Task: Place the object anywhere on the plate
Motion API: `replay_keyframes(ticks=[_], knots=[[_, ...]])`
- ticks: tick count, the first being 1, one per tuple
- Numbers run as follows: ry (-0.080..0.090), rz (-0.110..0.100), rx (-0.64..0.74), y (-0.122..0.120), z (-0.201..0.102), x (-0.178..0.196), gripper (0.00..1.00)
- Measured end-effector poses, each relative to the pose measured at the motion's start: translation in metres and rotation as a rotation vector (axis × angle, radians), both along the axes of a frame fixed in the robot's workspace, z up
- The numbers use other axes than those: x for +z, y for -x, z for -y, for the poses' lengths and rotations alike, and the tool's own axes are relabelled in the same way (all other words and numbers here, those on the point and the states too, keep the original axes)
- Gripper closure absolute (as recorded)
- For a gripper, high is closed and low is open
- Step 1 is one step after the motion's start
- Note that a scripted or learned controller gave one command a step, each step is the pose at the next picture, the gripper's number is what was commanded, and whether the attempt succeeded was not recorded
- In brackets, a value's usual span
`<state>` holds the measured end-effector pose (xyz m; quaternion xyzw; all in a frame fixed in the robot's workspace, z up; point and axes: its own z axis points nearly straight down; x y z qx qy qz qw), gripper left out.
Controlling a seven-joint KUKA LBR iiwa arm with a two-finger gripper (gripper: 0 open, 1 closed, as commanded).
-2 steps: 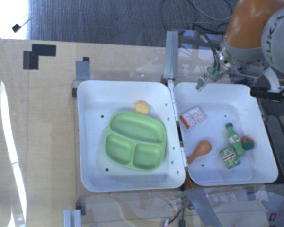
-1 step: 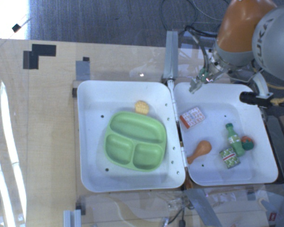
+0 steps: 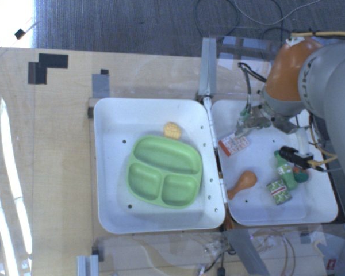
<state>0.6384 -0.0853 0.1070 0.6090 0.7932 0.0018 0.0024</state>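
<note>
**A:** Where does the claw [image 3: 250,119] sit against the plate [image 3: 164,171]?

**B:** It hangs over the back of the right bin [image 3: 276,211], near the divider, with the arm [image 3: 316,68] coming in from the right. The green plate lies in the left bin [image 3: 106,211], so the carry has to run leftward and toward the front, over the wall between the bins.

**A:** And what is it to carry?

**B:** Hard to say which. A red-and-white card packet [image 3: 234,145] lies just below the claw, its long axis slanting up to the right. That is the nearest thing. A tan drumstick-shaped toy [image 3: 242,184] lies farther forward, pointing toward the divider, and green items [image 3: 287,174] sit to the right.

**A:** Is the claw gripping anything?

**B:** Whether it is spread or clenched cannot be told at this size. Nothing shows in its grip.

**A:** Anything on the plate?

**B:** Nothing; a small yellowish lump [image 3: 172,130] rests just behind its rim, on the bin floor.
</note>
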Motion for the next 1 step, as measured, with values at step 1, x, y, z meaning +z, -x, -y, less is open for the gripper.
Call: replay_keyframes(ticks=[1], knots=[[0.0, 0.0, -0.044, -0.0327, -0.0335, 0.0863, 1.0]])
